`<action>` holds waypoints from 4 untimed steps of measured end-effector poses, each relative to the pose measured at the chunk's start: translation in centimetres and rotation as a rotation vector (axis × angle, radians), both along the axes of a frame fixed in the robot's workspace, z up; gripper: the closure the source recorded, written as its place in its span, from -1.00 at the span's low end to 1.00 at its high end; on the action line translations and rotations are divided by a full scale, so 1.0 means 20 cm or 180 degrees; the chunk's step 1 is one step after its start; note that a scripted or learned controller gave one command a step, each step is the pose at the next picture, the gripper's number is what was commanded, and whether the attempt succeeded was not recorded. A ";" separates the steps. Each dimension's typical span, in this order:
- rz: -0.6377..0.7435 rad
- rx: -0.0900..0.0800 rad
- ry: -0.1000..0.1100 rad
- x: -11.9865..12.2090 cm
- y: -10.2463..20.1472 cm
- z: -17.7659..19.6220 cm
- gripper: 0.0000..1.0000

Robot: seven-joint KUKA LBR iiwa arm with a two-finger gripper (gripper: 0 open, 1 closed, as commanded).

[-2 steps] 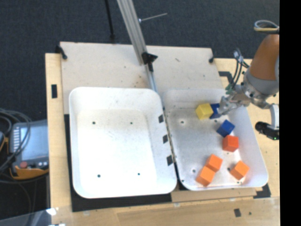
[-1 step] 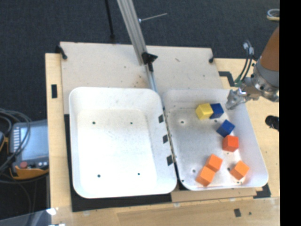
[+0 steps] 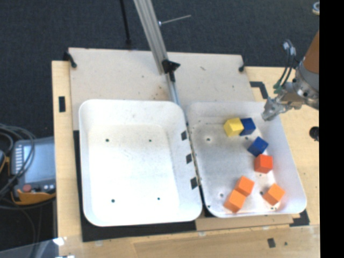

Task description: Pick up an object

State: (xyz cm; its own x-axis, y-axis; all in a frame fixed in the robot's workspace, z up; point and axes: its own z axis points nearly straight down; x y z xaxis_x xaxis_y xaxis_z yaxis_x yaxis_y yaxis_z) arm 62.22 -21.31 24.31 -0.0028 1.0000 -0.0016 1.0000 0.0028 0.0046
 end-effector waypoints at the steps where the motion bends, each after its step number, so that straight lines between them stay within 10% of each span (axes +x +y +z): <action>1: 0.0008 0.0004 0.0017 -0.07 0.27 -0.04 1.00; 4: 0.0012 0.0011 0.0015 -0.35 1.04 -0.05 1.00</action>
State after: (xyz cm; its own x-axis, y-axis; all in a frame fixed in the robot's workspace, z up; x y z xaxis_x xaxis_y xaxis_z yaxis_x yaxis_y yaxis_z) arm 55.20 -0.60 23.36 -0.0067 1.0000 0.0020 1.0000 0.0067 -0.0001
